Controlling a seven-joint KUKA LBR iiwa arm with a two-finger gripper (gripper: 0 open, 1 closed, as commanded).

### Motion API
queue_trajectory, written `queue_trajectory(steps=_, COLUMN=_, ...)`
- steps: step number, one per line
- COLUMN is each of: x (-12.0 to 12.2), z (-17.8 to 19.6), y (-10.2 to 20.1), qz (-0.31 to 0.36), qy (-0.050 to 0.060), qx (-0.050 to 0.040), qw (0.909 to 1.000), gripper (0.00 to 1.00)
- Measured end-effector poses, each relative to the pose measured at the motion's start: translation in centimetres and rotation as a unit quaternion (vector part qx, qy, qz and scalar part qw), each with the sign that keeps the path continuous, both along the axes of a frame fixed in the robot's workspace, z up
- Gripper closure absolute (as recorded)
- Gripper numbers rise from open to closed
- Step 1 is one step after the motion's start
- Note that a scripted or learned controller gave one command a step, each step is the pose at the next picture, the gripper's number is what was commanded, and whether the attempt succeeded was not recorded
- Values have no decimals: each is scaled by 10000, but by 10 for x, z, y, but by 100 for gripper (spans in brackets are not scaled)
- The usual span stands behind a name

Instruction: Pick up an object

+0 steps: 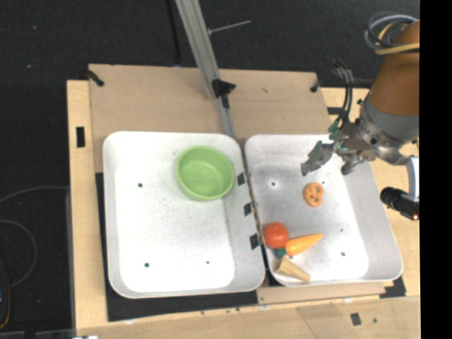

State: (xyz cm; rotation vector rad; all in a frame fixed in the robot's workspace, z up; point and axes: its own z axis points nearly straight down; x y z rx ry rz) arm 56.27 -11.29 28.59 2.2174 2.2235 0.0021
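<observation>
1. Nearest the bottom edge of the camera view, a pale wedge-shaped piece point(292, 270) lies at the front rim of the right bin point(367, 260), close to the bin's left corner.
2. Just behind it, a toy carrot point(302, 244) lies on its side with its orange tip pointing right, and a red tomato point(275, 233) sits touching the carrot's green end, against the bin's left wall.
3. Farther back in the same bin, a small orange pretzel-like piece point(314, 194) lies alone on the white floor, well apart from the group of three.
4. Above and slightly right of that piece hangs the gripper point(330, 162), over the back half of the right bin. Its two dark fingers are spread apart, one pointing down-left and one down-right, with bare bin floor showing between them. Nothing is held, and the fingers touch none of the objects.
5. The grey wrist and the orange band point(395, 76) above it are cut off by the right side of the view, so the rest of the arm cannot be made out. Cables loop around the wrist.
6. The left bin point(141, 260) holds a green bowl point(205, 173), upright, near its back right corner.
7. Beyond both bins, a grey metal pole point(201, 41) slants up from the gap between them across the brown board point(155, 97).
</observation>
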Motion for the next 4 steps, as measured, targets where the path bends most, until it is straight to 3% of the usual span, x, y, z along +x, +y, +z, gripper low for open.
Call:
queue_trajectory(steps=1, x=0, z=0, y=0, qz=-6, qy=-1, qx=2, qw=10000, gripper=0)
queue_trajectory(steps=4, x=10, z=-153, y=-12, qz=-30, qy=31, qx=-7, qw=10000, gripper=0)
